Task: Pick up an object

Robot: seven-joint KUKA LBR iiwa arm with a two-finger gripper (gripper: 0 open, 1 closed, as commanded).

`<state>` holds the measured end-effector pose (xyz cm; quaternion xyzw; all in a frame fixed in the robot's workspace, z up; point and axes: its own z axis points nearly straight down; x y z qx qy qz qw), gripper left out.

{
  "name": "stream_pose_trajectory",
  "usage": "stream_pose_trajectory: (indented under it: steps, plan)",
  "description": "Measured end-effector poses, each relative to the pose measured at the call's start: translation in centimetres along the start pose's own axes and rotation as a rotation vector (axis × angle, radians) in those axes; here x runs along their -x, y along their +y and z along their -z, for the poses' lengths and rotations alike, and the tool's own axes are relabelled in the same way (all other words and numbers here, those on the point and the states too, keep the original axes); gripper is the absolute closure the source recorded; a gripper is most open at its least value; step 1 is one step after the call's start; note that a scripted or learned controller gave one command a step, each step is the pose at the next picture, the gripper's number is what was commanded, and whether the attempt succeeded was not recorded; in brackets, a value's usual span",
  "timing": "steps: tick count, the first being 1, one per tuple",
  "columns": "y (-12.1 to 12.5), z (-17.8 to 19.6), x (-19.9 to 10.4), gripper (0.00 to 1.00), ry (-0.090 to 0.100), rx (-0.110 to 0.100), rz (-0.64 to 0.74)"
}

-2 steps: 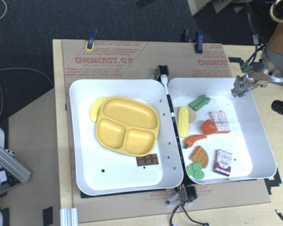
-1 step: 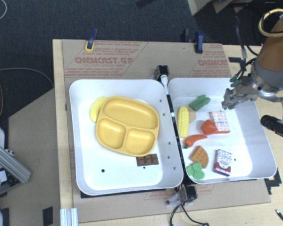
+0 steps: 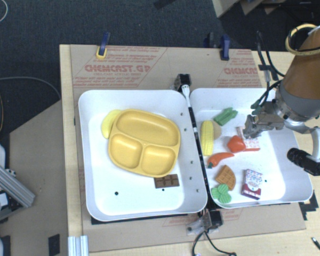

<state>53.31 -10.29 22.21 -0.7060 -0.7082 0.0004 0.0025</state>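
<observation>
My gripper (image 3: 251, 131) hangs low over the right bin (image 3: 293, 167), at the end of the grey arm with the orange band (image 3: 305, 63). Just below and to its left lies a red toy tomato (image 3: 236, 143), close to the gripper tip or touching it; I cannot tell which. A small pink and white piece (image 3: 253, 143) lies beside the tomato. In the same bin are a yellow corn cob (image 3: 207, 136), a green vegetable (image 3: 225, 116), an orange-red pepper (image 3: 220, 158), a brown waffle (image 3: 225, 176), a green leaf (image 3: 221, 195) and a red and white carton (image 3: 252, 184).
The left bin (image 3: 93, 143) holds a yellow divided plate (image 3: 144, 142), a yellow banana-like piece (image 3: 109, 122) tucked under the plate's left rim, and a brown chocolate bar (image 3: 166, 182). A black divider rail (image 3: 194, 137) runs between the bins. Cables hang beside the arm.
</observation>
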Motion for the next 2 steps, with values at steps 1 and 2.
stream_pose_trajectory:
  steps: [1,2]
  plan:
    - [-3.8,1.2,-2.9,1.0,0.0,0.001,0.0]
    - [-3.9,-0.4,-3.7,1.0,-0.001,0.001,-0.003]
